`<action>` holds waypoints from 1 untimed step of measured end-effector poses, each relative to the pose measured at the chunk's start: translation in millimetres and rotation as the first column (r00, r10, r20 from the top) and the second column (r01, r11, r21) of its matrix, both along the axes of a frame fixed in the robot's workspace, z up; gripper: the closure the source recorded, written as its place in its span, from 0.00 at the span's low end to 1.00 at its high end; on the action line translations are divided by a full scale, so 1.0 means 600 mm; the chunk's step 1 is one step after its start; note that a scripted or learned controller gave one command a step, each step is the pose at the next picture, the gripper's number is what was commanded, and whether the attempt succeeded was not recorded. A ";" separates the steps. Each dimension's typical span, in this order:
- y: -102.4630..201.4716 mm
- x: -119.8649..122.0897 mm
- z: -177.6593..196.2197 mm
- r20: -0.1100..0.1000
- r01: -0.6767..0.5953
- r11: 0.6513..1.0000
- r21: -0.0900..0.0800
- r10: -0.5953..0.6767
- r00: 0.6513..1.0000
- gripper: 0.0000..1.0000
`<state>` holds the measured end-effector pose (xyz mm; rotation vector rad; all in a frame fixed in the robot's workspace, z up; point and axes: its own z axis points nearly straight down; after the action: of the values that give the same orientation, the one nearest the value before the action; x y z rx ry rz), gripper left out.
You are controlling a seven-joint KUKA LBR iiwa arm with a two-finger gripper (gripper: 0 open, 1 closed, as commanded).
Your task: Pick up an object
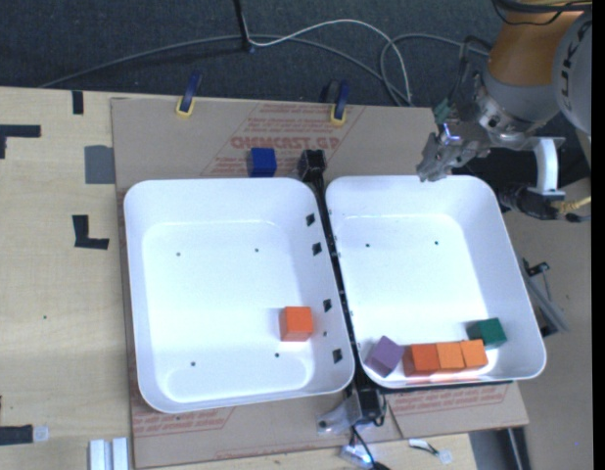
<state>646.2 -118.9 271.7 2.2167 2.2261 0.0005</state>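
Observation:
An orange cube point(297, 323) lies in the left bin point(156, 213), near its front right corner. Along the front wall of the right bin point(479, 204) sit a purple block point(384, 355), a row of orange blocks point(444, 357) and a green block point(488, 333). My gripper point(435, 163) hangs above the back rim of the right bin, far from all the blocks, with nothing seen between its fingers. Its tips are small and dark against the cardboard.
A blue cube point(262, 161) rests on the cardboard behind the left bin, beside a black clamp point(311, 164). Cables point(312, 32) run across the dark floor at the back. Black clips point(327, 262) line the seam between the bins.

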 end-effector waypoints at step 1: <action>0.069 -0.021 -0.020 -0.001 0.001 1.000 0.001 -0.001 1.000 1.00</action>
<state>633.6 -77.6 259.8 2.2186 2.2261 -0.0002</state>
